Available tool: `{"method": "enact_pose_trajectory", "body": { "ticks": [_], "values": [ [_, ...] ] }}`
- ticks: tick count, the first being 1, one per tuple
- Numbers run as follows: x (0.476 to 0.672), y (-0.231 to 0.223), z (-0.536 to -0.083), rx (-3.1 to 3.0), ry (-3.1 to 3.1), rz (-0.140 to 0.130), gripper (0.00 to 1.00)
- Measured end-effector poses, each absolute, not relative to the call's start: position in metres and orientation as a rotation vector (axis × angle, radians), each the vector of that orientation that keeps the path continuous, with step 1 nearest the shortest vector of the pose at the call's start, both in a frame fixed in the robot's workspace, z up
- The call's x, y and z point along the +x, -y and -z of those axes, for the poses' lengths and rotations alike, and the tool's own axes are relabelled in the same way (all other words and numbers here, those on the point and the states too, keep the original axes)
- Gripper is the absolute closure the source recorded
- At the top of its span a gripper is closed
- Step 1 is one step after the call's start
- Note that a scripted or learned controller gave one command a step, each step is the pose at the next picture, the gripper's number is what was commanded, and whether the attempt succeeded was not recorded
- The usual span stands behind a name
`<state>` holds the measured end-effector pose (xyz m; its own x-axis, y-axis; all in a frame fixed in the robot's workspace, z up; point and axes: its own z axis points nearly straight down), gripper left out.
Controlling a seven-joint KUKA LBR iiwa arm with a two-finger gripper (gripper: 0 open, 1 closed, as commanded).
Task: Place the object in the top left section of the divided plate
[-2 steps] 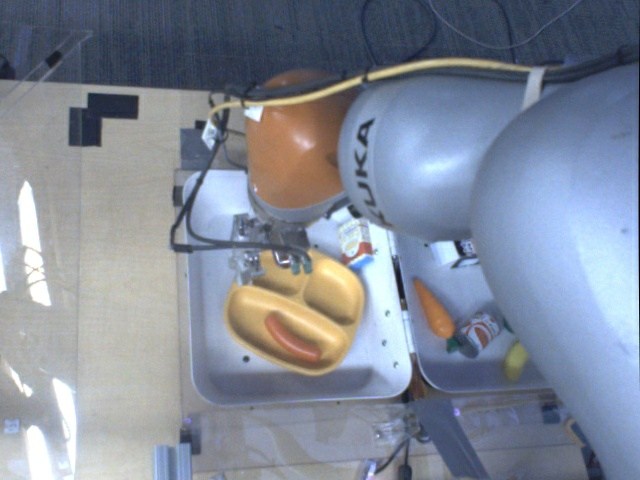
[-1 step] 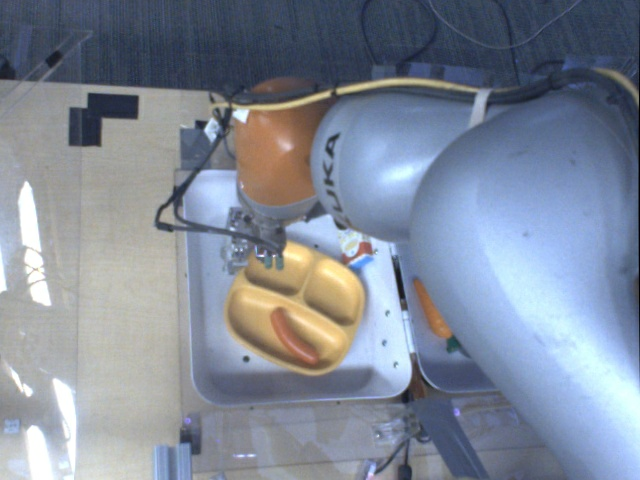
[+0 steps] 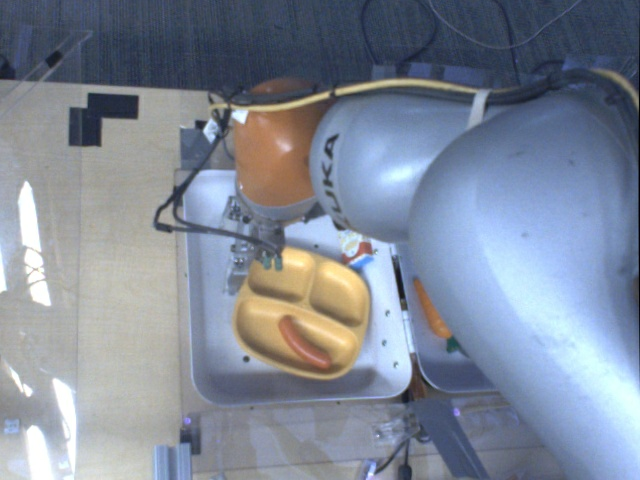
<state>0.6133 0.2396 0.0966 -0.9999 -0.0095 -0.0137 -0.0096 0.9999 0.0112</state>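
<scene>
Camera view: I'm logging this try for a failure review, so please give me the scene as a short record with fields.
plate: yellow divided plate lying tilted in the left bin
plate contents: red sausage-like object in the large front section
gripper: gripper at the plate's top left corner
grip state: cannot tell
beside plate: small red-and-white item at the plate's upper right edge
right bin: right bin holds an orange carrot-like item
</scene>
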Motion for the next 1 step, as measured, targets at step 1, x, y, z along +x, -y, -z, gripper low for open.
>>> {"method": "enact_pose_trajectory", "body": {
  "ticks": [1],
  "values": [
    [0.5062, -0.2409, -0.0907, 0.381, -3.102, -0.025, 0.0]
  ]
}}
